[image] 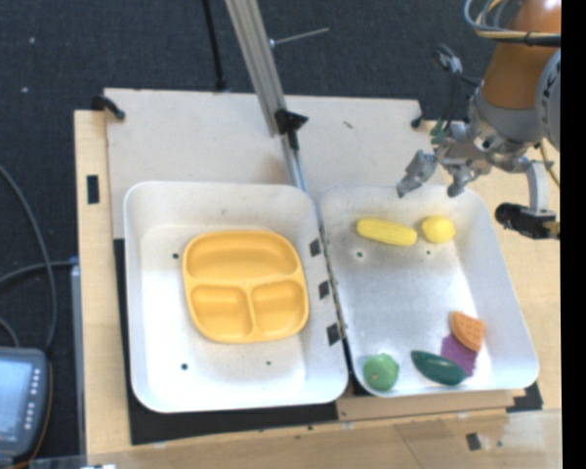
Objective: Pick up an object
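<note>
Closest to you, along the near wall of the right bin (498,291), you've got a green round thing (380,370) in the near left corner, then a dark green pepper-looking piece (438,366) just beside it, with a purple piece (458,351) and an orange piece (468,329) stacked up touching each other at its right end. Over in the left bin (146,262) there's a yellow divided tray (244,284) sitting flat around the middle. Further back in the right bin, a yellow corn cob (387,232) lies on its side with a small yellow lemon-ish ball (438,229) just beside it on the right, both near the far wall. Past that, your hand (436,181) hovers over the far rim of the right bin, above the tabletop (195,135), fingers spread apart with nothing between them, just behind the corn and the ball.
</note>
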